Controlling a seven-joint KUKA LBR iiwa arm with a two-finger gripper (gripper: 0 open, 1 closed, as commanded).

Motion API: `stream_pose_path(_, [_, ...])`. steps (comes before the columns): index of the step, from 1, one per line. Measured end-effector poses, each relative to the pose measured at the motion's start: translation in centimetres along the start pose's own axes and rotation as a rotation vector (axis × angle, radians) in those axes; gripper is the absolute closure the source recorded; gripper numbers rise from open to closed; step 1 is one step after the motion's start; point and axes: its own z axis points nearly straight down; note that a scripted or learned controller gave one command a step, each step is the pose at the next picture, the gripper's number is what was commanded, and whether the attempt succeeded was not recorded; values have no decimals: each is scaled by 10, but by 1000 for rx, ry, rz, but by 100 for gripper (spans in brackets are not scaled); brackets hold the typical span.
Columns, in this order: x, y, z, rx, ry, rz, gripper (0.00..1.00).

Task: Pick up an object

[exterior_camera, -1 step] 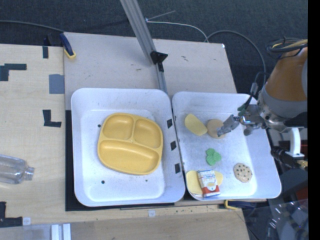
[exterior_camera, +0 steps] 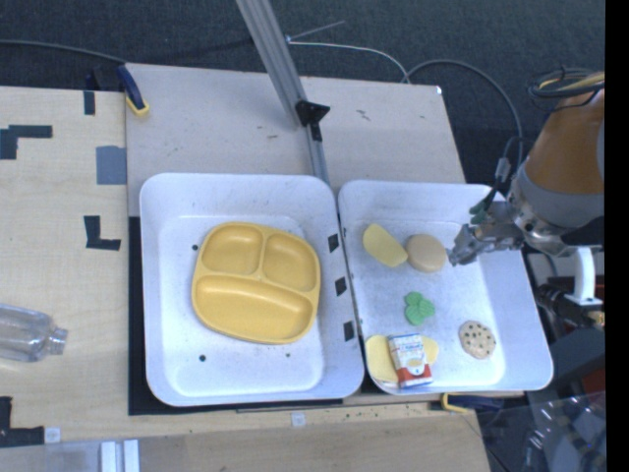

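Reaching in from the right, the arm (exterior_camera: pixel 565 160) held its gripper (exterior_camera: pixel 464 249) low over the right bin (exterior_camera: pixel 511 362), just right of a tan round piece (exterior_camera: pixel 427 253); whether the claw was spread or pressed together could not be told. A yellow piece (exterior_camera: pixel 384 245) lay left of that. Nearer sat a green piece (exterior_camera: pixel 420 309), a cookie (exterior_camera: pixel 477 339) and a small carton (exterior_camera: pixel 409 359). A yellow divided plate (exterior_camera: pixel 257 281) filled the left bin (exterior_camera: pixel 167 264).

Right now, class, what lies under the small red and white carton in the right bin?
The carton rests on a flat yellow piece, which shows to its left and above it. How far this piece runs beneath is hidden by the carton.
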Motion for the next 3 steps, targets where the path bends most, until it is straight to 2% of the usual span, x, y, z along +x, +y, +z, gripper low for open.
stream_pose_path(1, [1, 0, -9, 1, 2, -2, 100])
stream_pose_path(2, [-16, 12, 5, 0, -4, 3, 100])
stream_pose_path(3, [-14, 12, -5, 0, -1, 0, 100])
